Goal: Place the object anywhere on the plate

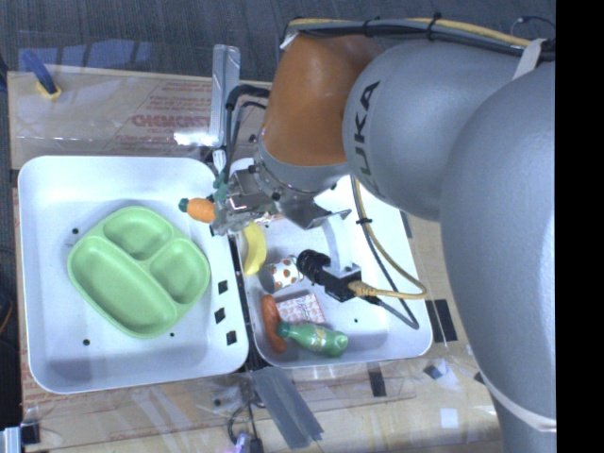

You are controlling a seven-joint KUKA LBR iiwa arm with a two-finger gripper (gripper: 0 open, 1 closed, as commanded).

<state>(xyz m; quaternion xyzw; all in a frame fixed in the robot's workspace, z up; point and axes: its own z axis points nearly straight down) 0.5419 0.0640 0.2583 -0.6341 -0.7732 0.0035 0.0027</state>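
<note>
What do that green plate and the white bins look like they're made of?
The green plate looks like molded plastic: one even pale colour, softly rounded dividers, a dull sheen. The white bins, left and right, also seem to be plastic, smooth and slightly glossy with rounded corners; thin coated metal can't be ruled out by looks alone.

— What lies in the right bin (401, 333)?
— A banana (253, 249), a green bottle (313, 340) on its side, a red item (271, 317) just beside it, and a small printed packet (302, 307).
— Beyond the bins?
— A blue thing (40, 73) on the bench (113, 111), far left.
</note>
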